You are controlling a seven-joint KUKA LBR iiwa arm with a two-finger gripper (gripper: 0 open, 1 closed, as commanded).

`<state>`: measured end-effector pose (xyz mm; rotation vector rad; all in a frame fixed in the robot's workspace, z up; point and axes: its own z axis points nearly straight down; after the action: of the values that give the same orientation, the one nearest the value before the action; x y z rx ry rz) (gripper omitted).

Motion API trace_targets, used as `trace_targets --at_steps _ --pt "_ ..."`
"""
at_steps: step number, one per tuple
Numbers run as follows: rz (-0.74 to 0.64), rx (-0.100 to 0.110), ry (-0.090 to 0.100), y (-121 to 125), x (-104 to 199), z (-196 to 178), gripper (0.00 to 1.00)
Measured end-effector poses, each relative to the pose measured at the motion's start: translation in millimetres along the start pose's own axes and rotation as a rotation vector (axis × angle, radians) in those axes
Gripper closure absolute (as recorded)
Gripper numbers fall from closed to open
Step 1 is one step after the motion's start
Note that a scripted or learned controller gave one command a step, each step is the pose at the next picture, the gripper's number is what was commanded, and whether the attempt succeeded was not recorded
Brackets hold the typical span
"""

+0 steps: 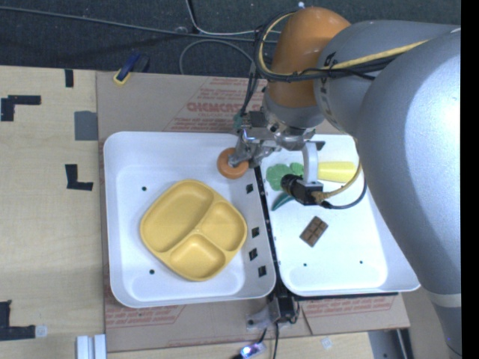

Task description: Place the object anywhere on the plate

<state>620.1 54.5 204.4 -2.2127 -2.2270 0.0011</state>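
Note:
The yellow three-compartment plate lies in the left bin, towards its middle. A small orange round object is at the bin's back right corner, just beyond the plate's far edge and not on it. My gripper hangs directly over that object, its tip touching or overlapping the object's upper right side. The wrist hides the contact, so whether the object is held cannot be told.
The right bin holds a green item, a yellow item and a brown chocolate-like bar. The divider between the bins runs just right of the plate. The large grey arm overhangs the right side.

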Motion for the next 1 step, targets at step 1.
trace_targets --at_steps 1 --pt "0.0 -0.002 0.001 12.1 51.2 -18.2 1.0"
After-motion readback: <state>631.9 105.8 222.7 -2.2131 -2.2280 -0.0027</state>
